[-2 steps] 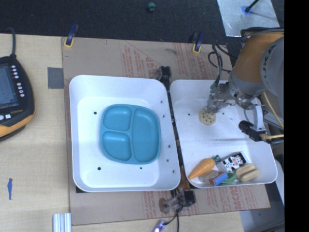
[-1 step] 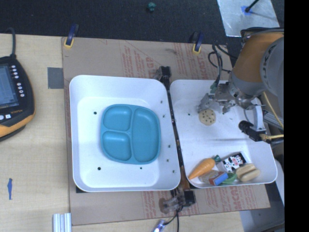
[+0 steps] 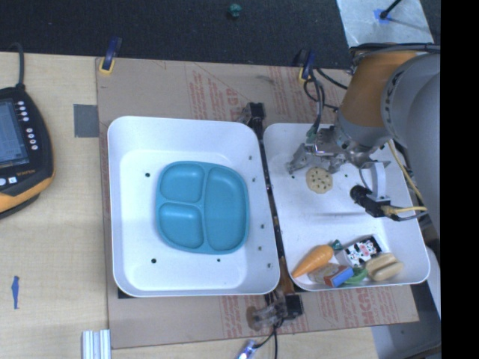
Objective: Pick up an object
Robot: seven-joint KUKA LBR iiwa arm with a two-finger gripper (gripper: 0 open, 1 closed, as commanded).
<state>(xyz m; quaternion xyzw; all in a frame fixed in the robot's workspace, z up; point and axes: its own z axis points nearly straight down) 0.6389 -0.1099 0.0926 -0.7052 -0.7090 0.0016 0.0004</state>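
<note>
Across the surface (image 3: pixel 60 223) you see light wood overlaid with a brown cardboard sheet (image 3: pixel 187 88), clipped at its far edge, and dark carpet beyond it. At your left edge sits a teach pendant (image 3: pixel 19 152) with an orange rim. Two white bins lie side by side on the cardboard: the left bin (image 3: pixel 127 268) holds a blue divided plate (image 3: pixel 202 206) lying flat, and the right bin (image 3: pixel 299 223) holds the loose items. The arm (image 3: pixel 397 103) reaches over the right bin's far corner, and its end effector (image 3: pixel 320 155) hangs low there; you cannot tell how wide it stands. Just beside it, on the near side, lies a round cookie (image 3: pixel 319 179), flat on the bin floor, with no long axis to speak of. A black-and-yellow cable (image 3: pixel 378 204) crosses the bin to the right of the cookie. Well apart, in the near right corner, a toy carrot (image 3: pixel 313 259) lies with its tip toward the left bin, its long axis slanting, touching a cluster of small toys (image 3: pixel 359 264).
</note>
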